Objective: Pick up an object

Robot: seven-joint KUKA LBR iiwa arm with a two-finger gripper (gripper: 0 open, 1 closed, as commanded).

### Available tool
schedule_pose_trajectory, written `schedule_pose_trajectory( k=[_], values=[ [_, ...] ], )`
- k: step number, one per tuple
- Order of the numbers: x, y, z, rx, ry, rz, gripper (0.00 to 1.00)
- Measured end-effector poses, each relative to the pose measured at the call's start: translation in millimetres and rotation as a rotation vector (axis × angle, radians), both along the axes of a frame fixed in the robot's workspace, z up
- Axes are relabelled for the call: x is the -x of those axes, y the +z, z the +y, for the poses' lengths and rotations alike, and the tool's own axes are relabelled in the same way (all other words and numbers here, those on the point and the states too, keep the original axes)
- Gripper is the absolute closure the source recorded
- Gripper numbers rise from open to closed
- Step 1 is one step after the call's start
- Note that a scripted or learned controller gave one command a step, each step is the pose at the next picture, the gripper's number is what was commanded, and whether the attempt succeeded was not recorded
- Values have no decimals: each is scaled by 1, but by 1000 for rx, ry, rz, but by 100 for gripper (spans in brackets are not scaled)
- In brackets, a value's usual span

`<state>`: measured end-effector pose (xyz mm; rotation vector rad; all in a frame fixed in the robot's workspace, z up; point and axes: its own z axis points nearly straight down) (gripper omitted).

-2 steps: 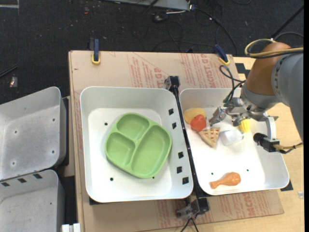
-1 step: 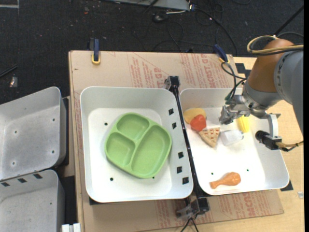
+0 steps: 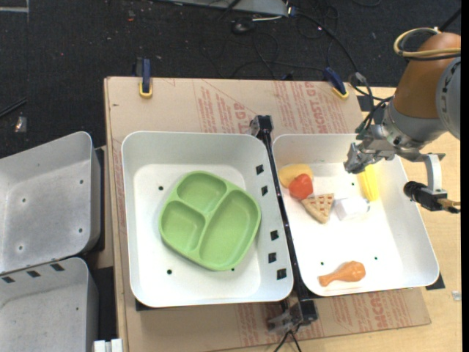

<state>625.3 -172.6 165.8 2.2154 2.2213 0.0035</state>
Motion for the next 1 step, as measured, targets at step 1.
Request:
schedule_pose_trajectory(
  k=[1],
  values=[
    [-1,47,0,0,0,-1,100]
  ],
)
